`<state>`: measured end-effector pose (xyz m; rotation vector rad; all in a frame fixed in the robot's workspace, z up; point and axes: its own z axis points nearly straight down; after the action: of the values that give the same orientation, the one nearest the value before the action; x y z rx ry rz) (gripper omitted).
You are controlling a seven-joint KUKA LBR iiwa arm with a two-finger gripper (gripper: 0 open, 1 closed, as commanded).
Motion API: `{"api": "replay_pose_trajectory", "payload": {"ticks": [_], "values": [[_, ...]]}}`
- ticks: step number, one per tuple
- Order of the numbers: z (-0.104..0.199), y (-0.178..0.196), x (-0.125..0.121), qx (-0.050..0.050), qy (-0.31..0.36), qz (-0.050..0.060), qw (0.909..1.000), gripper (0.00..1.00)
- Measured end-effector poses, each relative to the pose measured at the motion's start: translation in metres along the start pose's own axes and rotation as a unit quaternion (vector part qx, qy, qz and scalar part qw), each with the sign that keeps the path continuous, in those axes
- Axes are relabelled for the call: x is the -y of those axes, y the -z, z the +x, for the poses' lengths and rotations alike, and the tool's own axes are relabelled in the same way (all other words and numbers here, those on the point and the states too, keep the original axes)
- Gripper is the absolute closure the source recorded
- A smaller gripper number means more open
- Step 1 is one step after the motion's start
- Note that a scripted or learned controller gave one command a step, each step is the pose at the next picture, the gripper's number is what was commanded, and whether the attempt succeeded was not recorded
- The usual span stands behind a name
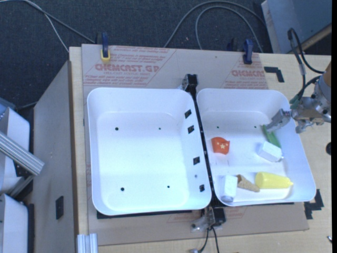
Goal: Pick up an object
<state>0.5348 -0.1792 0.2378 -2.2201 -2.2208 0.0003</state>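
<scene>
Right, I'm looking down on the bench (158,57) now, two white bins side by side. The left bin (100,141) has nothing for me to name but its four dark dots. All the action is in the right bin (237,101).

Arm (324,96) is in from the right edge, and the gripper (287,119) sits over the right bin's right rim, up toward the far corner. One grey finger (276,121) slants down into the bin; I can't tell whether the fingers are open or closed, the view's too blurred there, and I see nothing clearly between them.

Just under that finger there's a green piece (273,138), possibly touching it, hard to say. Beside it, toward the near side, a white block (270,152) by the right wall. An orange toy (220,145) lies near the bin's middle, closer to the divider. Along the near edge: a yellow piece (273,181) at the near right corner, a tan bit (246,183) just beside it, and a small white cup (229,186) toward the near left corner.
</scene>
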Motion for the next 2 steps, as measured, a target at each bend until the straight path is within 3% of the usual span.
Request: {"api": "replay_pose_trajectory", "payload": {"ticks": [1, 2], "values": [[0.194, 0.001, 0.033, -0.003, 0.009, 0.002, 1.0000, 0.00], [0.184, -0.057, 0.041, 0.000, -0.001, 0.004, 1.0000, 0.00]]}}
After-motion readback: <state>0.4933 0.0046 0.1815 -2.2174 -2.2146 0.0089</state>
